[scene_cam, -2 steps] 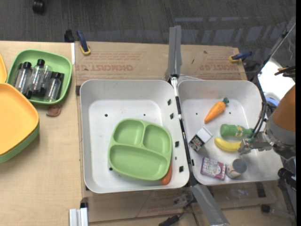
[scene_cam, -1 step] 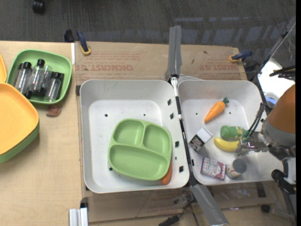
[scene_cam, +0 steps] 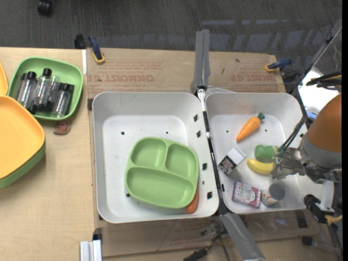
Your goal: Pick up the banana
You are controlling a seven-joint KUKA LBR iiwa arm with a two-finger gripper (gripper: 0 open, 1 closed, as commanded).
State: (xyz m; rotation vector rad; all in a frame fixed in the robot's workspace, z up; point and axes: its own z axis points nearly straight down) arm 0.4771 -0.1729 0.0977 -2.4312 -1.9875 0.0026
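Note:
The yellow banana (scene_cam: 260, 166) lies in the right bin (scene_cam: 255, 95), near its middle, just below a green toy (scene_cam: 265, 152). My gripper (scene_cam: 278, 166) reaches in from the right and is down at the banana's right end, touching or nearly touching it. The grey wrist and orange band above it hide the bin's right wall. The banana still rests on the bin floor.
The right bin also holds an orange carrot (scene_cam: 249, 128), a small white box (scene_cam: 231, 161), a pink packet (scene_cam: 246, 193) and a grey round cap (scene_cam: 277, 191). A green divided plate (scene_cam: 163, 173) sits in the left bin (scene_cam: 109, 145). Bottles in a green tray (scene_cam: 46, 88) stand far left.

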